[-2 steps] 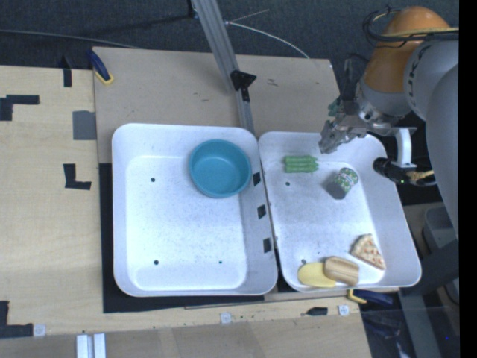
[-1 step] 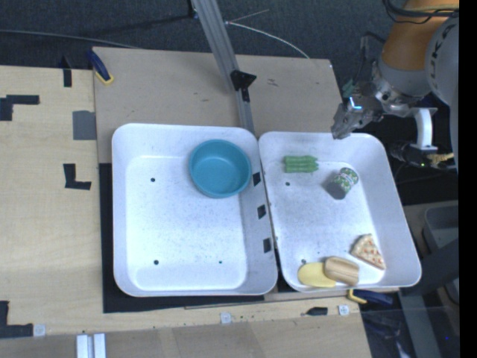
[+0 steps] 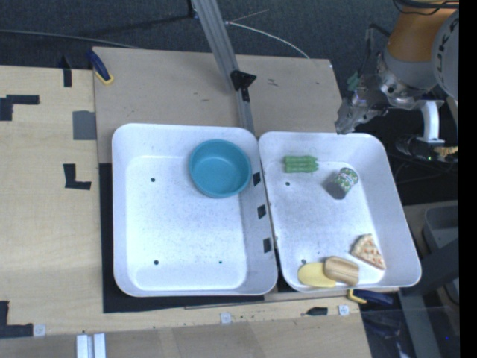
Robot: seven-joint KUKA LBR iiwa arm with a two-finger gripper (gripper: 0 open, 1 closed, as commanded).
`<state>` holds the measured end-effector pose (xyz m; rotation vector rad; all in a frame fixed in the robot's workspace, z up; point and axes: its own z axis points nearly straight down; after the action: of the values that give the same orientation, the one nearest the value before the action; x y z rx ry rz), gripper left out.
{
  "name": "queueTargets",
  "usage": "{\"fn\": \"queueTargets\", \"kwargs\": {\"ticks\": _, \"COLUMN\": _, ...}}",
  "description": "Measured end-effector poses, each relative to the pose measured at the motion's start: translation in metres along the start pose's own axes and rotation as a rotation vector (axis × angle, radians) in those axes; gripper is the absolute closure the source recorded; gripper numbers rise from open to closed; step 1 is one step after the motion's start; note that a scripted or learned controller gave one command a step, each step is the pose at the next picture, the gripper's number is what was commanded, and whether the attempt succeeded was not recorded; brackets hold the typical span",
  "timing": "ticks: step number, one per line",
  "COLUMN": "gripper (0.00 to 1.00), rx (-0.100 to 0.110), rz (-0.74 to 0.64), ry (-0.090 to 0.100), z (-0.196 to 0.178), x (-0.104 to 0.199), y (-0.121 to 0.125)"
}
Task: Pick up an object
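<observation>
**Gripper at the far rim, four small things to choose from**

The gripper [image 3: 347, 122] hangs at the far edge of the right bin [image 3: 313, 207], just outside its rim, pointing down. Whether it is spread or closed I cannot tell; it is dark and small at this angle, and nothing shows in it.

Nearest to it sits the can [image 3: 342, 182], tipped on its side near the middle of the bin's far half. Judging by its look, it is light, stiff and smooth, so it may roll or squirt out of a pinch; best taken across its round body, square to its axis. Left of it, apart, lies the green piece [image 3: 300, 164], flat and ridged. It looks rigid with some texture for grip, and a pinch across its short width seems right.

Down at the near edge, the bun [image 3: 342, 270] rests against the yellow piece [image 3: 316, 276], touching or overlapping. That crowding could spoil a clean grasp. The pizza slice [image 3: 368, 251] lies just beside them near the right wall, thin and low, hard to get under.

In the left bin [image 3: 149, 222], the blue bowl [image 3: 219, 168] stands upright; its rim is the only handhold.
</observation>
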<state>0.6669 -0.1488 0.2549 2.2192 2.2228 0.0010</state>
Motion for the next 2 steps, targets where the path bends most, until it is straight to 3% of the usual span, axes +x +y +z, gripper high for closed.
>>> {"fn": "queueTargets", "kwargs": {"ticks": 2, "gripper": 1.0, "rx": 0.004, "rz": -0.004, "ry": 0.001, "z": 0.015, "x": 0.108, "y": -0.025}}
